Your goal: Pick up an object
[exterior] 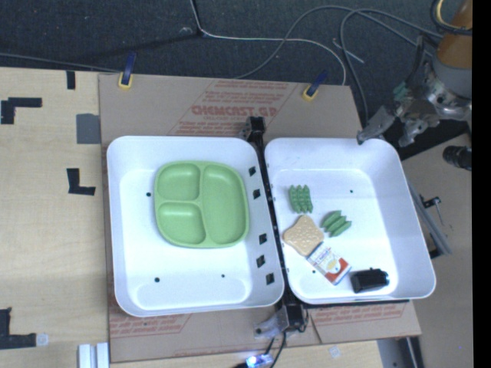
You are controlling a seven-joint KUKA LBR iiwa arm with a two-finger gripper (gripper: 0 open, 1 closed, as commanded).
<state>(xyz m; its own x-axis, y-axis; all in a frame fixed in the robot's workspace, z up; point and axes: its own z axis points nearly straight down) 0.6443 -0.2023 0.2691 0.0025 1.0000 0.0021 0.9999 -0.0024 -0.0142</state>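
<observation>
Gripper (381, 126) sits at upper right, just off the top-right corner of the right bin (399, 205), above the dark floor, not over the bin's contents. Can't tell from this angle how its jaws stand; nothing visible between them. Behind it the wrist (437, 98) is a blurred grey-metal cluster, w/ the orange band (454, 48) above it near the frame's top-right corner.

Right bin holds five things, all well apart from the gripper. Green ridged piece (300, 198) lies near the bin's left wall, mid-height. Second green piece, a pea pod (336, 222), is to its lower right, tilted. Toast slice (303, 236) is just below the first green piece and beside the pod. Touching the toast's lower-right edge is a small red-and-white packet (330, 265), angled diagonally. Black block (370, 280) sits near the bin's front-right corner, just beside the packet.

Left bin (126, 228) carries a green divided plate (202, 204), three compartments, lying flat in the bin's upper-middle area.

Both bins rest side by side, touching along a centre seam w/ black clips, on a brown cardboard sheet (222, 106) w/ red print. Cables (307, 25) trail across the dark floor beyond.
</observation>
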